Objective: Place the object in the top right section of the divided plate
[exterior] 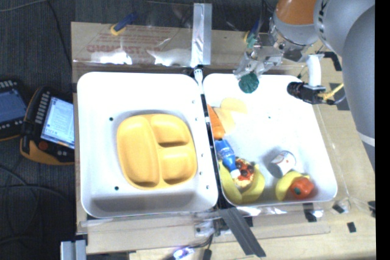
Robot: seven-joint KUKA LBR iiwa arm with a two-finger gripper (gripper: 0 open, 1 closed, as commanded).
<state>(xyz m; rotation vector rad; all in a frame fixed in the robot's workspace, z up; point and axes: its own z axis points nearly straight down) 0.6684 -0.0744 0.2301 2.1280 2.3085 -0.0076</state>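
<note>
A yellow divided plate (pixel 141 158) lies in the left bin (pixel 97 94); its top right section (pixel 169 130) holds nothing. My gripper (pixel 251 72) hangs over the far edge of the right bin (pixel 317 131), well to the right of the plate. A small dark teal round object (pixel 248 84) sits between the fingertips, lifted above the bin floor, with the gripper shut on it.
The right bin holds an orange piece (pixel 215 122), a pale yellow piece (pixel 233 106), a blue bottle (pixel 225 154), a yellow item with red bits (pixel 242 181), a white-grey cup (pixel 282 160) and a yellow-red toy (pixel 295 186). A raised divider (pixel 203 112) separates the bins.
</note>
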